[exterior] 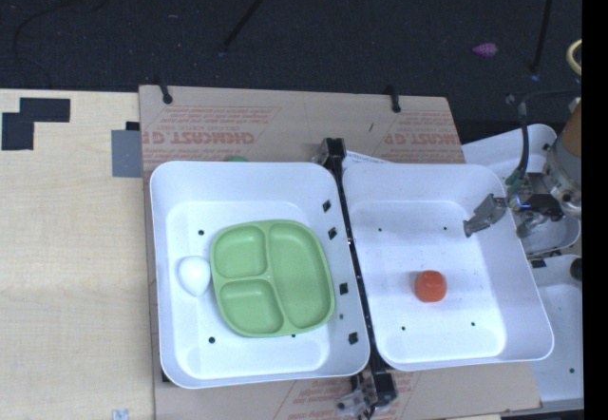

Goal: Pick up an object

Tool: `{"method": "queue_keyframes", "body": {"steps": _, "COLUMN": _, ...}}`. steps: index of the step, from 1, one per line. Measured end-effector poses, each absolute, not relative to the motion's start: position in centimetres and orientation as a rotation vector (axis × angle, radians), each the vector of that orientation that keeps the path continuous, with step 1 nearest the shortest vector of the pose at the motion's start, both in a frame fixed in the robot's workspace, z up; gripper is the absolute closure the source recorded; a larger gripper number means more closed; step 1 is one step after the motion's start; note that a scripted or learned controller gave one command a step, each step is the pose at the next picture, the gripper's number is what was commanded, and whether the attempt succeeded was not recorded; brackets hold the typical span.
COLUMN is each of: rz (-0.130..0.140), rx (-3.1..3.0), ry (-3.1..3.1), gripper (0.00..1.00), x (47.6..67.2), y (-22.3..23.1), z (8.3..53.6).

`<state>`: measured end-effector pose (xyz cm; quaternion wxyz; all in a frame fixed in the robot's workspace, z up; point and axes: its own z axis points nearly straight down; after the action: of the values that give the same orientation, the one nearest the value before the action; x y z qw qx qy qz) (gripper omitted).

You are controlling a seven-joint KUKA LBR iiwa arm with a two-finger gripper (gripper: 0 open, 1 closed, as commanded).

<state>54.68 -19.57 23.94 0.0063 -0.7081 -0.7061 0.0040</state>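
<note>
1. Gripper (494, 216) over the right bin's (399, 352) right side, near the rim — finger spread not discernible, nothing seen between them.
2. Red object (430, 286) on the right bin's floor, well apart from the gripper.
3. Green plate (272, 276) and white egg (194, 275) in the left bin (180, 361).
4. Cardboard (285, 128) under both bins — dark floor behind.

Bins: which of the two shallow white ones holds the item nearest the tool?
The right-hand white bin, holding the small orange-red round object; the tool hangs over this bin.
</note>
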Motion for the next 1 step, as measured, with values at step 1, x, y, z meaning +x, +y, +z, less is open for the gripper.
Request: {"method": "queue_keyframes", "body": {"steps": 1, "rz": 0.001, "rx": -2.221, "ry": -2.221, "gripper": 0.00, "x": 54.93, "y": -19.56, "z": 24.65}}
